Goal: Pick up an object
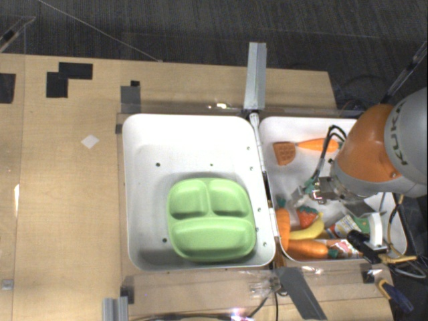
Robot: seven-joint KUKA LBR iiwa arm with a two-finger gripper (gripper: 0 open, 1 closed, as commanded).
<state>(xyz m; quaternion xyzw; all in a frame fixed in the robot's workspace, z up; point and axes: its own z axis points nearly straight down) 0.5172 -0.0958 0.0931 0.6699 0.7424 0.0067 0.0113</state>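
While one green divided tray (211, 218) lies alone in the left bin (144, 152), the right bin (267, 136) holds three carrots, one banana (306, 231) and one waffle (285, 153). The gripper (314, 192) hangs over the toys at that bin's front edge; its state cannot be told.

Count of bench contents, by kind

Two white bins: left bin (144, 179), right bin (271, 136). One green sectioned tray (210, 218), three compartments. Orange carrot-like pieces: three clear, at (314, 144), (283, 225), (307, 249). One yellow banana (306, 231). One waffle-textured orange piece (285, 153). One red item (307, 217), kind unclear. Further small items under the arm, too cluttered to count.
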